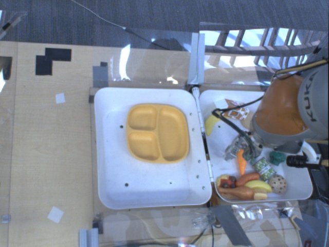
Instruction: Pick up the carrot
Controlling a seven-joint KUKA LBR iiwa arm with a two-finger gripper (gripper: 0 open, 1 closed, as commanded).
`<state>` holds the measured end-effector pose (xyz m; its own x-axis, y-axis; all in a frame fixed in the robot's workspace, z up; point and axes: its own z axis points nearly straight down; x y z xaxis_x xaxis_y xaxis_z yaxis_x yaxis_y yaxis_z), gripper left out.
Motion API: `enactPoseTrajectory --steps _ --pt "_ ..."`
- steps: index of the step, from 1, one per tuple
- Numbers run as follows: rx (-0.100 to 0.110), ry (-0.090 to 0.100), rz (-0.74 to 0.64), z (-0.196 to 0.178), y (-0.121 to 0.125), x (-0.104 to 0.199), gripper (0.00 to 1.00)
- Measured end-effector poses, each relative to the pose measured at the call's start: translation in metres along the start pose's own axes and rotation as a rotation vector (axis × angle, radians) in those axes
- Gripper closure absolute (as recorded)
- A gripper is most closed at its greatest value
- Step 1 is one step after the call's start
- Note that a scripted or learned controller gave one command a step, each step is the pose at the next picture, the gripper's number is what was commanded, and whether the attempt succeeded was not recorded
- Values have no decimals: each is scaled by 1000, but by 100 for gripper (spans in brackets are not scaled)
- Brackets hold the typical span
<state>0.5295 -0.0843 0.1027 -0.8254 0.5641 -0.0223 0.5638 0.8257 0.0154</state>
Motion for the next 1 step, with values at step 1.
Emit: enactPoseTrajectory --steps 1 --pt "10 13 342 -85 46 37 100"
